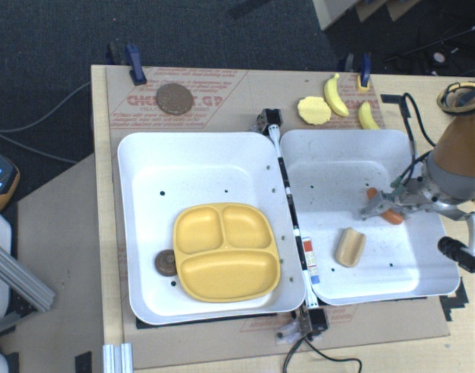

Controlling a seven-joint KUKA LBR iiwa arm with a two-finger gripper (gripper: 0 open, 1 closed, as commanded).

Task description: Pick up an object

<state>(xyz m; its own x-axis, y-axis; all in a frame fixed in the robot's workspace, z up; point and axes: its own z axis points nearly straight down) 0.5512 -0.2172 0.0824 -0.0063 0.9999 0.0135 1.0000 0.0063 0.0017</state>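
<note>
Orange piece lies in the right bin, near the right wall — your gripper sits low against it, apparently clenched on nothing, the bread roll apart.

Light falls evenly and fairly bright from above, washing the two white bins almost flat, with mild glare on their floors. Shadows are soft and short: a thin one hugs the yellow tray, another sits under the arm. The dark floor stays dim and grainy. Focus is soft overall, and small details look blurred
</note>
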